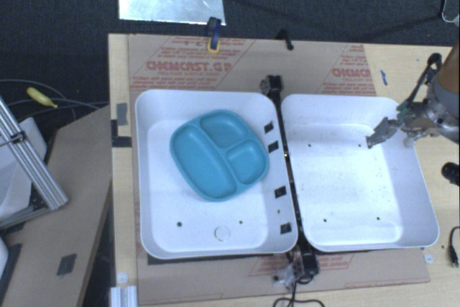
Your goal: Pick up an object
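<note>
While 1 blue plate (219, 163) lies in left of 2 bins (151, 154), hand (381, 131) over right bin (420, 205), spread, holding nothing.

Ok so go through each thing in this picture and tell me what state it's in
Blue divided plate: lying flat and face up in the left bin, compartments bare, nothing touching it.
Left bin: upright on the bench, holding the plate.
Right bin: upright beside the left bin, floor speckled with dark flecks.
Tool: over the right bin's far right side, nothing seen in it; open or shut, can't tell.
</note>
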`<state>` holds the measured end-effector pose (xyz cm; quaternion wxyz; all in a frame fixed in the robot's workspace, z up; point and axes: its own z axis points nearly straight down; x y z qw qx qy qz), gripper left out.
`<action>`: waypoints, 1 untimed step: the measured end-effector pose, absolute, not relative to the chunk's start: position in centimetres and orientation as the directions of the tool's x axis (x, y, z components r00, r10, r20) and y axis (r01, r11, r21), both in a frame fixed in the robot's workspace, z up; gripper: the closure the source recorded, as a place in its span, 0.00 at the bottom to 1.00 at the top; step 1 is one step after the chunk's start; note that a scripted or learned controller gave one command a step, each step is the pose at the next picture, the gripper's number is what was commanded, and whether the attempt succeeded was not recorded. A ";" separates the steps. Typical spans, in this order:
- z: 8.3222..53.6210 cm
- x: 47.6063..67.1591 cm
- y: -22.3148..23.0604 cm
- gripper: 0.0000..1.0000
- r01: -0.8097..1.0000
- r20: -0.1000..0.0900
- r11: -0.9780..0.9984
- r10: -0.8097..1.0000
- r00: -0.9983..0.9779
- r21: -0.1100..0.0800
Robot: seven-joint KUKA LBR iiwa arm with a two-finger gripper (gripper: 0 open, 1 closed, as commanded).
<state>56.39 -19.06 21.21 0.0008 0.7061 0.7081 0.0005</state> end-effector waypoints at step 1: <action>32.7 48.5 -20.9 0.00 1.000 -0.005 -0.003 1.000 0.003 0.011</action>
